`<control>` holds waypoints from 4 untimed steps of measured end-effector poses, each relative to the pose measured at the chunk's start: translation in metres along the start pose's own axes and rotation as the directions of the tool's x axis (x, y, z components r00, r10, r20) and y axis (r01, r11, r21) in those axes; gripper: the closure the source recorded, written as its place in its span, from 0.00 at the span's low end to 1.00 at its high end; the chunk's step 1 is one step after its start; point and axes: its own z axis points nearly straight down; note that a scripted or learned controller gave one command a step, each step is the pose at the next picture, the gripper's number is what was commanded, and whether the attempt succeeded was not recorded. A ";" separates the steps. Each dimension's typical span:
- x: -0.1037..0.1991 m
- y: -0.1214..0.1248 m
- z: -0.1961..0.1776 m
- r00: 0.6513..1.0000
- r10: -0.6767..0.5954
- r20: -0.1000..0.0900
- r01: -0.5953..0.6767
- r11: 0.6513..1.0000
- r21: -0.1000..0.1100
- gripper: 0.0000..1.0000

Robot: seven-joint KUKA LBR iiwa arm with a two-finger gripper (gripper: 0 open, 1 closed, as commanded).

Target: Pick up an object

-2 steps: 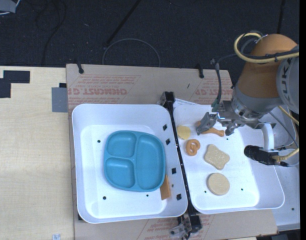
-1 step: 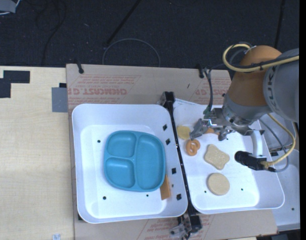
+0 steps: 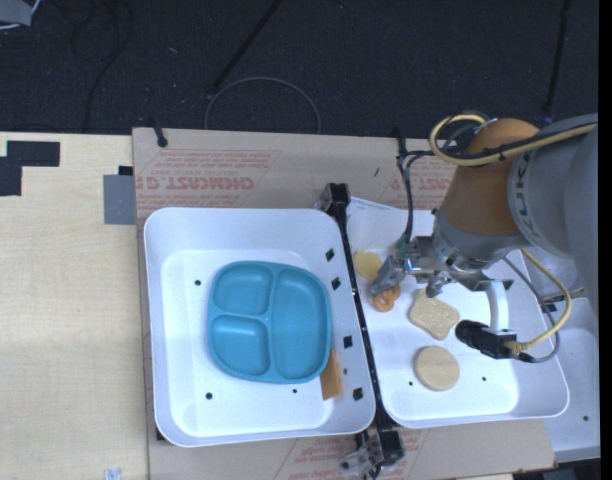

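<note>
- Fingers (image 3: pixel 391 283) hang low in the right bin (image 3: pixel 546 393), tips around a small orange piece (image 3: pixel 385 299); I cannot tell if they pinch it.
- Left bin (image 3: pixel 176 258) holds a blue divided plate (image 3: pixel 268 320), well apart.
- Right bin holds toast (image 3: pixel 433 316), a round biscuit (image 3: pixel 437 368) and a yellow piece (image 3: pixel 367 264), all near the fingers, likely within reach.

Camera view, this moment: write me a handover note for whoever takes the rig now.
Gripper: low in the right bin, at its left side, over a small orange piece; whether it grips it can't be told.
Right bin also holds a yellow round piece, a toast slice and a round cracker, all lying loose.
Left bin holds a blue divided plate; a brown strip lies beside the plate's right edge.
Done: arm is down at an object.
Left: confirm a grip and lift.
</note>
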 end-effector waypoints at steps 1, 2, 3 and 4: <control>0.000 0.001 0.041 1.000 0.001 0.004 -0.001 1.000 -0.009 0.00; -0.002 0.003 0.027 1.000 0.007 0.005 -0.006 1.000 -0.014 1.00; 0.000 0.007 -0.035 1.000 -0.001 0.001 0.001 1.000 -0.010 1.00; -0.008 0.003 -0.079 1.000 0.004 0.001 -0.004 1.000 -0.009 1.00</control>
